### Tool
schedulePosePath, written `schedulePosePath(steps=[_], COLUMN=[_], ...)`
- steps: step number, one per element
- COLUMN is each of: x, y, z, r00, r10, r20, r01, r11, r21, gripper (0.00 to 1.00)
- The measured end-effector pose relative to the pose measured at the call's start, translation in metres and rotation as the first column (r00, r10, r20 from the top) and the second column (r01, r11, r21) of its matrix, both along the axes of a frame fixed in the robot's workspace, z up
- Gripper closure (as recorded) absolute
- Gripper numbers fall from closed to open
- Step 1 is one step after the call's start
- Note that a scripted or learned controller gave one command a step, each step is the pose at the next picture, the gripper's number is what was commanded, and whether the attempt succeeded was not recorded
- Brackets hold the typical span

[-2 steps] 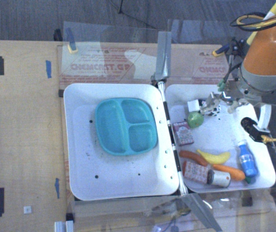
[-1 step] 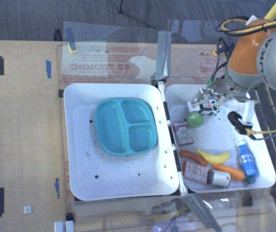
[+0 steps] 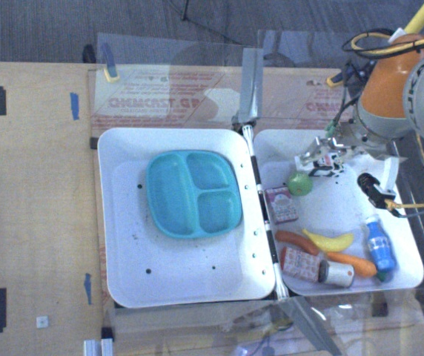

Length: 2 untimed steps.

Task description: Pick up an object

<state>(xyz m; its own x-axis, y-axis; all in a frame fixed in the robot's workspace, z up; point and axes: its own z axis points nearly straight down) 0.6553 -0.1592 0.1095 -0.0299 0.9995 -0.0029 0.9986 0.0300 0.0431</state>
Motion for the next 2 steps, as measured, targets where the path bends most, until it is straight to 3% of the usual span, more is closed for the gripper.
schedulePosePath(steps=[1, 2], x=[0.0039, 0.0031], y=[0.0001, 0.0002], z=[0.0171, 0.0156], r00=[1.0, 1.0], r10=[0.002, 0.002], r20=[0.014, 0.011], r01=[-0.002, -0.002], r11=[1.0, 1.0], r21=[-0.005, -0.004], gripper=[1.0, 0.0])
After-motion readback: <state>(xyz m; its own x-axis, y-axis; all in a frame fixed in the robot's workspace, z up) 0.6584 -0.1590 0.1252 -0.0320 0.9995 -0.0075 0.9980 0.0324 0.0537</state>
